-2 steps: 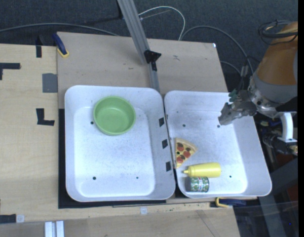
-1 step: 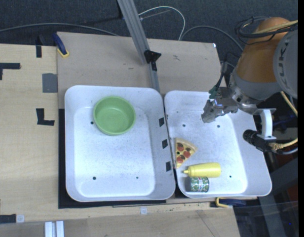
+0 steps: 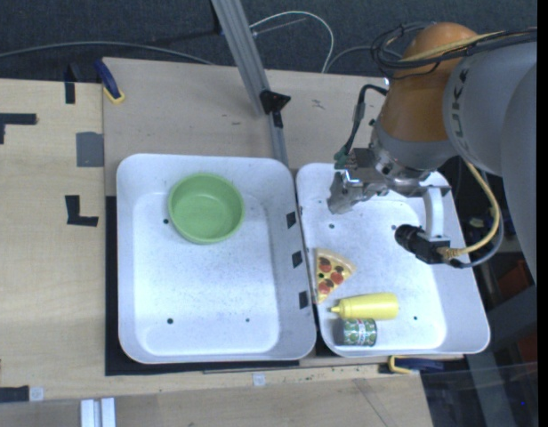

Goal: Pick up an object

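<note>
place: robotics lab / test cell, not a home
bench (image 3: 194, 118): plain wood top, black tape marks stuck on the left side
bins: 2 shallow white bins (image 3: 141, 327) side by side on a dark mat
arm (image 3: 452, 78): grey industrial arm w/ orange band, loose cables around it
rig: slanted metal pole (image 3: 243, 43) clamped at the bench rear
props: toy-like items

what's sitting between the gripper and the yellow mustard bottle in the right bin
In the camera view, the toy pizza slice lies roughly between the two-finger gripper and the yellow mustard bottle, slightly left of that line; otherwise bare white bin floor.
</note>
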Controlling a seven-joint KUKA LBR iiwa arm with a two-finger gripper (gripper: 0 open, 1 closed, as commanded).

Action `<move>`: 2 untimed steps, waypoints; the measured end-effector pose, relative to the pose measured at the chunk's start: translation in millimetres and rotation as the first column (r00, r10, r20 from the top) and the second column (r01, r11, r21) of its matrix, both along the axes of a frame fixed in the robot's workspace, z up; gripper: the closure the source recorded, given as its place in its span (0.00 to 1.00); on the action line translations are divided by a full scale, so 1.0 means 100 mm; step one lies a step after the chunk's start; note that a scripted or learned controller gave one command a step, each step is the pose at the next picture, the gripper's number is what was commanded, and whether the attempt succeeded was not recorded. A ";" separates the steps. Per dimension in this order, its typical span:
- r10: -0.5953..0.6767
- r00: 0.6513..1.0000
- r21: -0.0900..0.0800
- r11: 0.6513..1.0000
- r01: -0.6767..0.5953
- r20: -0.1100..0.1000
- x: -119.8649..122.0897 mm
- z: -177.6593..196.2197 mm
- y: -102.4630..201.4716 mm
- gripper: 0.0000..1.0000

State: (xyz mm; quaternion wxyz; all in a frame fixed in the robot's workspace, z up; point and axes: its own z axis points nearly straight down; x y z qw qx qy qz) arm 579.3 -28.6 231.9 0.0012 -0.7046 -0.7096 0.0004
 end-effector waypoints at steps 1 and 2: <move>0.000 1.000 0.001 1.000 0.000 0.002 0.19 0.09 0.50 1.00; 0.000 1.000 0.001 1.000 0.000 0.002 0.41 0.13 0.98 1.00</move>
